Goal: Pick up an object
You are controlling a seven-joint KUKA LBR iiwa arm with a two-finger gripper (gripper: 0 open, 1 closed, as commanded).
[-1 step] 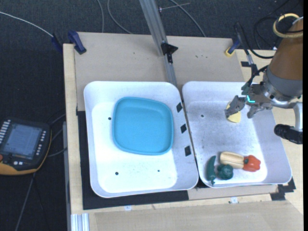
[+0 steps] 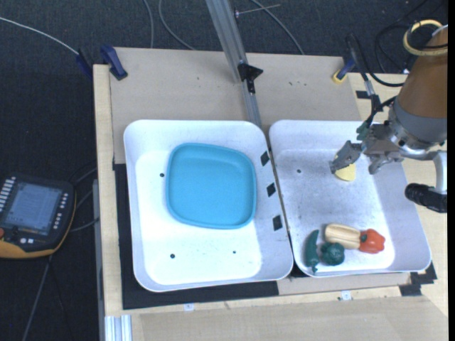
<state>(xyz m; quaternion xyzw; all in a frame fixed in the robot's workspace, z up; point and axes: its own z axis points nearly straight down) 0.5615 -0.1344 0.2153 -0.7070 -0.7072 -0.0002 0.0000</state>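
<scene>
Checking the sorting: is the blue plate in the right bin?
No, the blue plate lies in the left bin; the right bin holds the small toys.

Surface (image 2: 178, 84): tan board carrying two white bins.
Left bin (image 2: 142, 261): one blue square plate (image 2: 211, 185), lying flat.
Right bin (image 2: 398, 212): pale yellow piece (image 2: 346, 172) below the pincer (image 2: 361, 160); near the front wall, a green item (image 2: 325, 251), tan roll (image 2: 343, 235) and red item (image 2: 372, 241) clustered together.
Floor, left: handheld control pendant (image 2: 32, 212).

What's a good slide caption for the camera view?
Grey two-finger gripper over a small pale yellow object in the right white bin; square blue plastic plate in the left white bin.
</scene>
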